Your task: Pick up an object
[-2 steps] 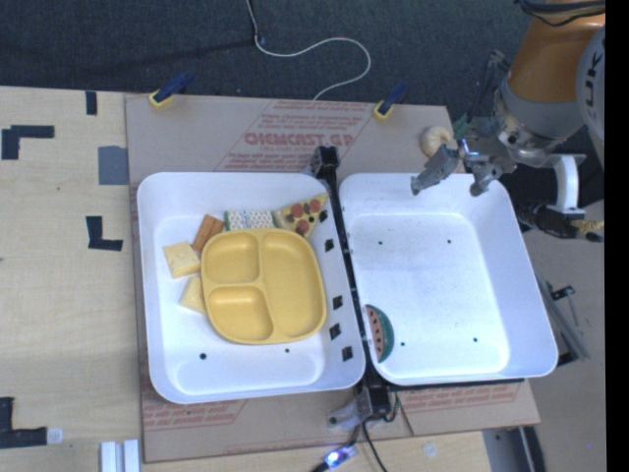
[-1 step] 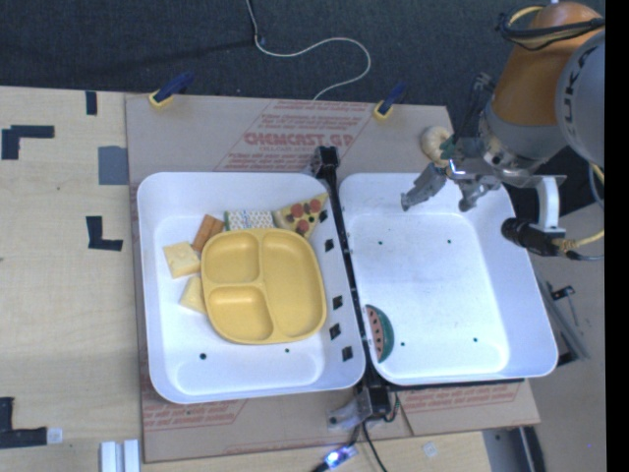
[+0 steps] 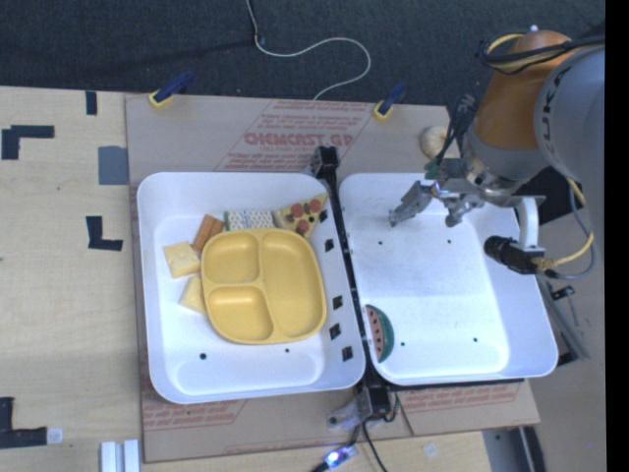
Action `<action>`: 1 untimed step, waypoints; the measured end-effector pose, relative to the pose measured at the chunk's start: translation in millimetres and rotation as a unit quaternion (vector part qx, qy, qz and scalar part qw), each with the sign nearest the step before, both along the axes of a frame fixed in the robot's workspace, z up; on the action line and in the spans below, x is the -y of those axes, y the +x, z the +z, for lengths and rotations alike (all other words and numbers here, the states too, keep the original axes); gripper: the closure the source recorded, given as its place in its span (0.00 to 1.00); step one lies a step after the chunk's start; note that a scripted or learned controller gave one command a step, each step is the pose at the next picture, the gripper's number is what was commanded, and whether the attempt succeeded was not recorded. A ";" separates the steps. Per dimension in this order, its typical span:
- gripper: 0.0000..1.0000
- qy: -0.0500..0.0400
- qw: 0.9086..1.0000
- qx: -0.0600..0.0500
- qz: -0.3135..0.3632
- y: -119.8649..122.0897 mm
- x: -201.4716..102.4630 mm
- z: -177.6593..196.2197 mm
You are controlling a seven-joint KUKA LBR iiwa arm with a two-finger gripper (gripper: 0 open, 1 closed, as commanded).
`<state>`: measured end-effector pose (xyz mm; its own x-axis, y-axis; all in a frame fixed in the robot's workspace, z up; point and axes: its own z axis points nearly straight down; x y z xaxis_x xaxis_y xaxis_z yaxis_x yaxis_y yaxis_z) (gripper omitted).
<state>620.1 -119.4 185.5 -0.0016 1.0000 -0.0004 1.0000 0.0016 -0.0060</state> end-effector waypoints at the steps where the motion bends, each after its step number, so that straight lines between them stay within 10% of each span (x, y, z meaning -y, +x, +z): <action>1: 0.00 0.000 1.000 0.001 0.000 -5.4 -0.4 -44.0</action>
<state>614.8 -119.0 141.5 -0.0015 1.0000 -0.0007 1.0000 0.0015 -0.0041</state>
